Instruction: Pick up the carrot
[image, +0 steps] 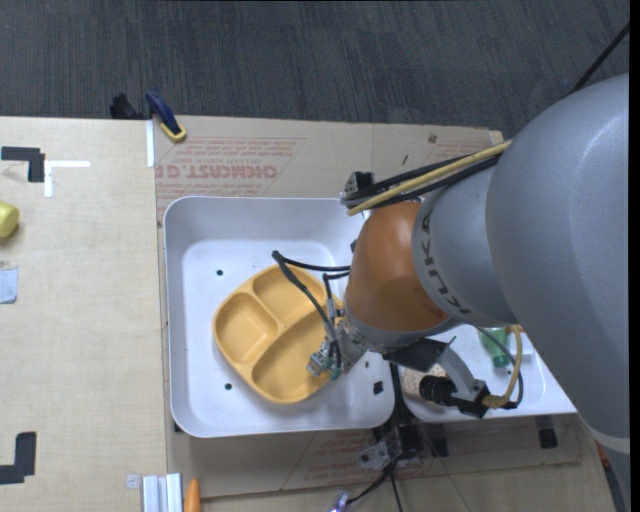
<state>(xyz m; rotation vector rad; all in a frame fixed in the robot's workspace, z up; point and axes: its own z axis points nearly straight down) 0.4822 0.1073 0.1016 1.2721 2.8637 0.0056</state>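
The carrot's place cannot be told with any confidence: it is judged to be hidden beneath the arm (520, 240), whose grey body and orange band (390, 275) cover the inner side of the left bin (190, 330) and most of the right bin (545, 395). A small orange sliver (190, 491) is seen on the surface (80, 350) at the lower edge, outside the bins, but it is too small to be identified.

The gripper (328, 362) is seen low in the left bin, at the right rim of the yellow tray (262, 335). Whether it is open or closed cannot be told, as its tip is a dark tangle of parts and cables.

A carrot, if a toy one as is likely here, is expected to be light, stiff and fairly smooth, so some slipping is to be allowed for. Its taper is best avoided: a hold across the thicker middle, square to its length, is judged safest, since a round body is easily rolled away when it is nudged off-centre.

The tray is glossy moulded plastic, with three shallow compartments and rounded corners. The bins are matt white, shallow and round-cornered, and they are set on printed brown cardboard (230, 165). The surface is pale wood. A small green object (494, 347) is seen in the right bin, just beside the arm
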